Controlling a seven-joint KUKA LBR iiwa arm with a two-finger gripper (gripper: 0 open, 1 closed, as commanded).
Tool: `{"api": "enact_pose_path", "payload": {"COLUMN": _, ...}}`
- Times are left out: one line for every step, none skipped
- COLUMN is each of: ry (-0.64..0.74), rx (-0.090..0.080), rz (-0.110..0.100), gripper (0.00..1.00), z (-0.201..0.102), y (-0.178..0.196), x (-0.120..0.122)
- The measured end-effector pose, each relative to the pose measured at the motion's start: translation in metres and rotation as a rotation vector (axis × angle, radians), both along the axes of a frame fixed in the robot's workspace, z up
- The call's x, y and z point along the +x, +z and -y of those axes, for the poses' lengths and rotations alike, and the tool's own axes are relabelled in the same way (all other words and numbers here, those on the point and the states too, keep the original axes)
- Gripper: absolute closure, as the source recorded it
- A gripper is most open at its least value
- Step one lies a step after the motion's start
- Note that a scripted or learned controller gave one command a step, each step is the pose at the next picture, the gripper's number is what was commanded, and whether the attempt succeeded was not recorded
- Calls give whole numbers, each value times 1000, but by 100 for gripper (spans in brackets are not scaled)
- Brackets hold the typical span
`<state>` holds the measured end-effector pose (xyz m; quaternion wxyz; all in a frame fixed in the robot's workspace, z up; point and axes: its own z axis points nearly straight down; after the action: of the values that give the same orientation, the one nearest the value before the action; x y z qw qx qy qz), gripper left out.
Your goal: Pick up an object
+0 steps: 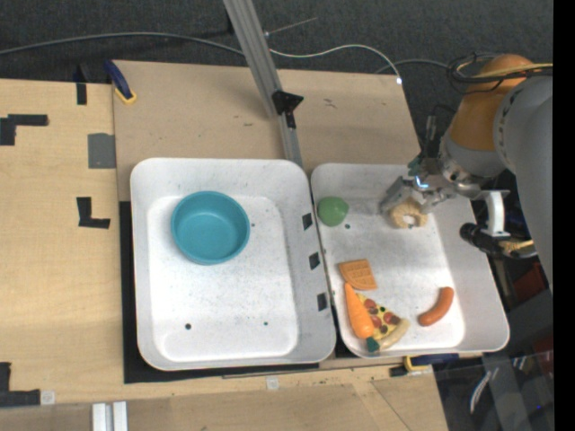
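Jaws point(415, 191) hang over a pale tan bun-shaped toy point(406, 215) just below; grip state unclear. Next: descend, close, lift.

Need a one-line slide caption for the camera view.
KUKA arm's gripper low over a pale round toy in the right white bin; round blue bowl sits in the left white bin.

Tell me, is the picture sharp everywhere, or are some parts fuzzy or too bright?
Camera view: soft all over; the pizza and carrot blur together, and the lump at the gripper is too fuzzy to name. Lighting is even, with faint shadows under the blue bowl and green ball. The white bins look bright, with little detail.
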<state>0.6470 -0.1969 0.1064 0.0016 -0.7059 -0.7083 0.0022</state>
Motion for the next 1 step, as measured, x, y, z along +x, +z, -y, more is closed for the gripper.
{"api": "enact_pose_path", "payload": {"ry": 2, "rx": -1, "rz": 4, "gripper": 100, "z": 0, "y": 13, "x": 1}}
